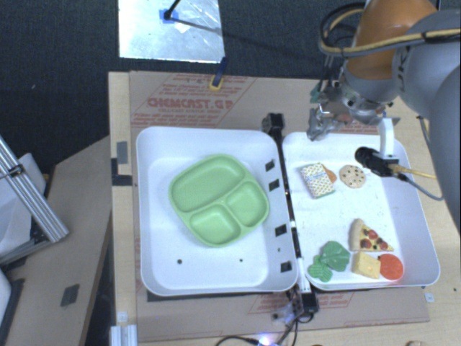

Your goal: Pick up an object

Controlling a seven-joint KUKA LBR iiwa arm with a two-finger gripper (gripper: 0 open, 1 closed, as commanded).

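The right bin (410, 215) holds several toy foods: a checked cracker packet (317, 179), a cookie (352, 176), a pizza slice (369, 237), a green leafy piece (330, 259), a cheese wedge (366, 264) and a red tomato slice (391, 267). My gripper (319, 129) hangs over the far left corner of that bin, above and behind the cracker packet, with nothing seen between its fingers. The grey arm with its orange band (385, 20) comes in from the upper right.
The left bin (155, 193) holds a green divided plate (218, 199). A black divider with clips (281, 193) runs between the bins. A shiny sheet (171, 20) lies behind the bench. A black fitting with a cable (376, 161) sits over the right bin's far side.
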